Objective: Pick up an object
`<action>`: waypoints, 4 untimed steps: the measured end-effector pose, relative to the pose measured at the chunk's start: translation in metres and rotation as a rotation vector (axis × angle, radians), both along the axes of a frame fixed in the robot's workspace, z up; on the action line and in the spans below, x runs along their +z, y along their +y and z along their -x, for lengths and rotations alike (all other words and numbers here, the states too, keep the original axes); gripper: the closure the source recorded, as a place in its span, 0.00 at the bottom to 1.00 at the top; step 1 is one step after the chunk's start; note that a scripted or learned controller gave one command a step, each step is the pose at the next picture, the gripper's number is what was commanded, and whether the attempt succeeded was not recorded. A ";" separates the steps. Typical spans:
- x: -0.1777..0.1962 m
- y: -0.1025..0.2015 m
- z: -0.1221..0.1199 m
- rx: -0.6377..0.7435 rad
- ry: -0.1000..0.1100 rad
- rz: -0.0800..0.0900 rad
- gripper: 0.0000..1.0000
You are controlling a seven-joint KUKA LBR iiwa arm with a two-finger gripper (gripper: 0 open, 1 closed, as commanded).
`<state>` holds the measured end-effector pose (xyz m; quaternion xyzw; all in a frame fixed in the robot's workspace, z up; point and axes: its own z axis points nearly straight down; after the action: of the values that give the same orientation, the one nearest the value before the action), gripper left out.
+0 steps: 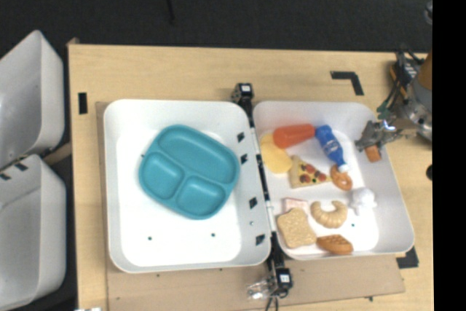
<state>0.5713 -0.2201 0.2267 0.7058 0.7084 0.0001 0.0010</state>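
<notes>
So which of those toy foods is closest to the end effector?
The blue bottle, lying just left of the end effector; the bread, croissant and pizza sit farther down the bin.

Toy foods crowd the right bin: an orange carrot and blue bottle toward its far edge, pizza slice mid-bin, croissant and toast toward its near edge.

Scanning from my side: no readable words, numbers or brand marks anywhere. The blue bottle carries a pale label patch, too small and blurred for me to read. The black corner marks on the table are plain shapes, not lettering.
</notes>
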 end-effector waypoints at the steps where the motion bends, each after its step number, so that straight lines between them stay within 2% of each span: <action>1: 0.012 -0.001 -0.001 0.002 0.003 -0.001 1.00; 3: 0.017 0.112 0.015 0.004 0.007 -0.003 1.00; 4: 0.002 0.161 0.033 0.003 0.008 -0.003 1.00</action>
<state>0.5380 -0.0591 0.2285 0.7048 0.7094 -0.0020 -0.0029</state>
